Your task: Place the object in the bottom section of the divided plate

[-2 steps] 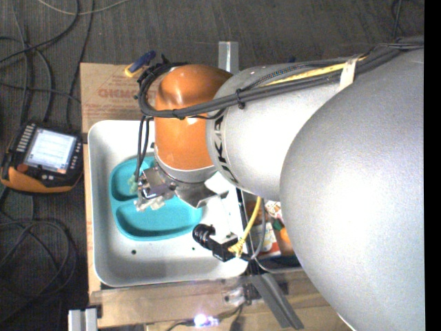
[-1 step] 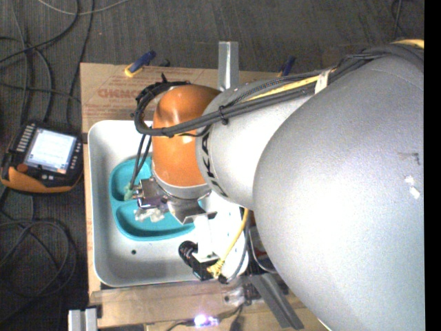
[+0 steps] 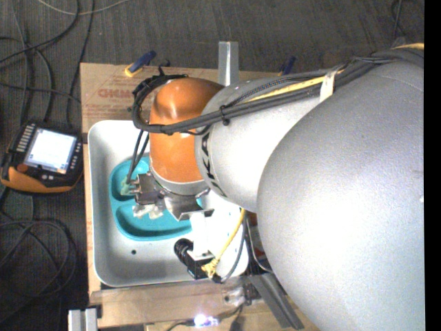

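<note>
Down low, pincer point(image 3: 148, 200) hangs over the blue divided plate point(image 3: 141, 229)

You see the arm point(image 3: 331, 185) in smooth grey semi-gloss casing with a glossy orange band point(image 3: 176, 133). The white bin point(image 3: 103, 185) and teal divided plate point(image 3: 148, 227) look like smooth plastic; the bench point(image 3: 103, 88) resembles matt board.

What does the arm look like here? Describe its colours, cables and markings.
The arm is bulky and rounded, pale grey, with a glossy orange band above the wrist. Black cables loop around the band and run along the grey shell. Dark lettering marks the grey housing. A yellow wire hangs below.
</note>
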### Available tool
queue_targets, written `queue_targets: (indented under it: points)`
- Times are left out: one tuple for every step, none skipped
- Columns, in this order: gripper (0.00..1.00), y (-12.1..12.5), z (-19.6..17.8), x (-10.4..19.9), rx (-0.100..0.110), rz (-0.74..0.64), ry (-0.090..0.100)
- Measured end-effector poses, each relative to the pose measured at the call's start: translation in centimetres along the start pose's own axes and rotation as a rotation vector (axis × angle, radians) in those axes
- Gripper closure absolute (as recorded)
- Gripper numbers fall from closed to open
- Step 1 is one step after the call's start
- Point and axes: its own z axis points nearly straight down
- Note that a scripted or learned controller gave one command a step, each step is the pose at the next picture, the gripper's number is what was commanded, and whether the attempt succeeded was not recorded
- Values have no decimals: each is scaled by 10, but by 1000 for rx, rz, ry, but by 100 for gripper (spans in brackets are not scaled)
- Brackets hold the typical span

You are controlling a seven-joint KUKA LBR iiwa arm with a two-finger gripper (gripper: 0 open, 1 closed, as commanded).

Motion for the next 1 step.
queue_targets:
  points:
    - [100, 0, -97, -12, -4, 711, -4]
